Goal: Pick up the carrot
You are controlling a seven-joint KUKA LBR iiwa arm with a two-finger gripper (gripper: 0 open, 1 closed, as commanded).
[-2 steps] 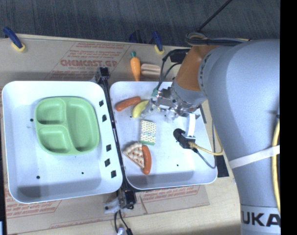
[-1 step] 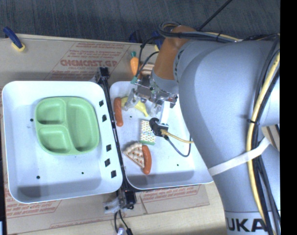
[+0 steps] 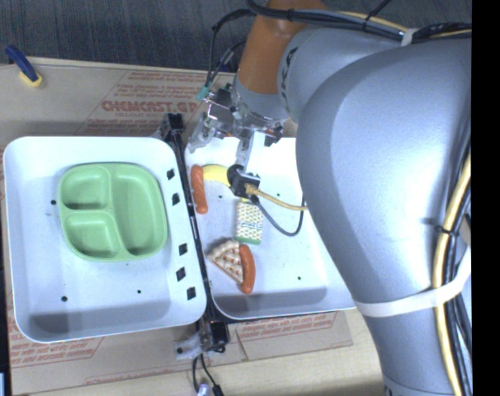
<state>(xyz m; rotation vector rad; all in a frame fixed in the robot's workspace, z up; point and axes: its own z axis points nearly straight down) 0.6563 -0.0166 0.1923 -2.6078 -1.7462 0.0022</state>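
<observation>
Camera view: two shallow white bins sit side by side on a sheet of brown cardboard [image 3: 110, 97] with red print, which covers the table. The left bin [image 3: 19, 221] holds a pale green divided plate [image 3: 114, 211], lying flat near the bin's middle, with three empty-looking compartments facing up.

The right bin [image 3: 308, 271] holds the small things. The carrot [image 3: 199, 188], an orange stick, lies lengthwise just beside the bin's left wall, in the far part of the bin. A yellow banana [image 3: 214, 174] touches or almost touches the carrot's upper end on its right side. Nearer the camera lies a small packet with a green and white pattern [image 3: 248, 221]. Below it is a pizza slice [image 3: 227, 258], and an orange-red sausage-shaped piece [image 3: 247, 269] rests against the slice's right edge.

The grey arm with its orange band [image 3: 262, 48] reaches in from the right. The gripper [image 3: 225, 134] hangs over the far rim of the right bin, above and a little beyond the carrot and banana, apart from both. Whether its jaws are spread or pressed together cannot be told; nothing is seen held between them.

A row of black clips [image 3: 182, 250] runs along the seam between the bins. A blue and yellow tool [image 3: 23, 66] lies on the cardboard at the far left corner.
</observation>
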